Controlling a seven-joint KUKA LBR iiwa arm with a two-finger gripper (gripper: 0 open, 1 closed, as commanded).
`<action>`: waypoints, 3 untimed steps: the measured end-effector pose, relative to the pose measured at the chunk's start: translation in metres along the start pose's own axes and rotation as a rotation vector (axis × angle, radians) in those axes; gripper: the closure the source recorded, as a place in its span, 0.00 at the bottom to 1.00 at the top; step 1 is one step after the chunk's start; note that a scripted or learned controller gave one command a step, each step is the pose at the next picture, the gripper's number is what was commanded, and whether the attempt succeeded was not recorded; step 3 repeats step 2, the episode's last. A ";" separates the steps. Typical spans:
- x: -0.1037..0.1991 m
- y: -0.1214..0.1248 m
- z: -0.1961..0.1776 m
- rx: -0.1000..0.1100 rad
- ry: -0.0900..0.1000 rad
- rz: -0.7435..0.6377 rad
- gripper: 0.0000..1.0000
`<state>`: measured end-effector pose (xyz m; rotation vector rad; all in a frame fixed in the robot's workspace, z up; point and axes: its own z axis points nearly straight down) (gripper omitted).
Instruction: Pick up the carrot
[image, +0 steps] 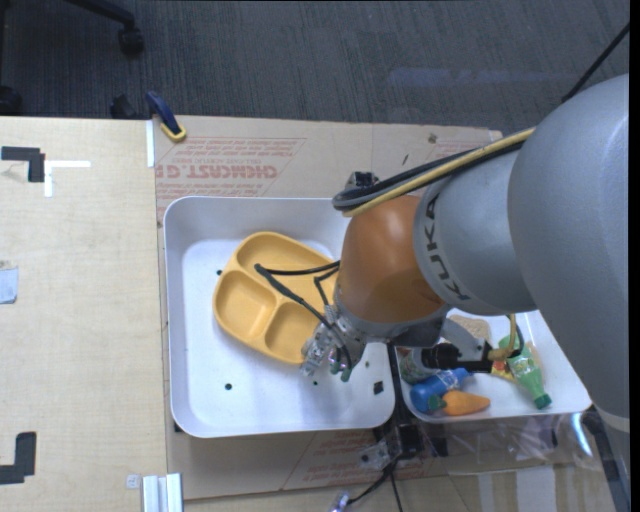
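- The gripper (327, 357) is seen low over the left bin (190, 330), at the lower right edge of a yellow divided plate (262, 295).
- Whether anything is grasped by the gripper cannot be told.
- The carrot (466, 403) is found lying in the right bin (560, 395), near its front edge, well apart from the gripper.
- A blue object (432, 388) is seen just beside the carrot, and a green bottle (528, 378) lies to its right.
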<state>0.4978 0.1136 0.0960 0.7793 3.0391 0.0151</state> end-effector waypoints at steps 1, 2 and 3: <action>0.019 0.039 -0.036 0.013 0.008 0.419 1.00; 0.037 0.026 -0.081 0.003 0.006 0.690 1.00; 0.037 0.026 -0.081 0.003 0.006 0.690 1.00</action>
